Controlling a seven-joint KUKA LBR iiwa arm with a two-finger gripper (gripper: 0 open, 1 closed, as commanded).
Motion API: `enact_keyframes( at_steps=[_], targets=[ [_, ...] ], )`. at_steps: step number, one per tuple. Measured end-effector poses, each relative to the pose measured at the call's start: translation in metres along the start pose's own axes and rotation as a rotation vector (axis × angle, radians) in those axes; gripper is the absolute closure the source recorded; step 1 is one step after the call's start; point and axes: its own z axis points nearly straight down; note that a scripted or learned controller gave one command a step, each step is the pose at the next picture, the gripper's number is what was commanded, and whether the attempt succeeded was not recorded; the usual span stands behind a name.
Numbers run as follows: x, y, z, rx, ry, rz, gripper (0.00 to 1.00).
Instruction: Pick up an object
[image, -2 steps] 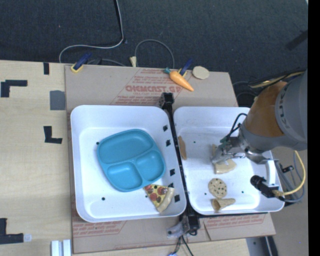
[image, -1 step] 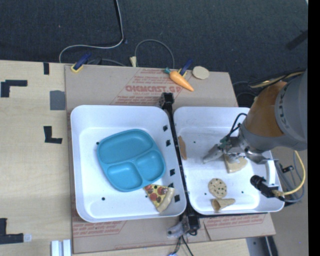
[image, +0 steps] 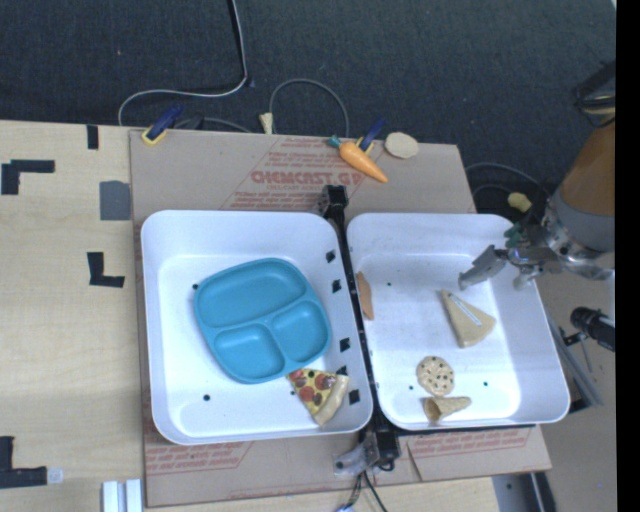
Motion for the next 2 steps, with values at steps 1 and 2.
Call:
enact_keyframes(
  at_steps=[1, 2],
  targets=[
    [0.015, -0.033, 0.123, 0.004, -0.002, -0.001, 0.0],
    [0.014, 0.073, 0.124, -0.006, -0.002, -0.006, 0.0]
  ],
)
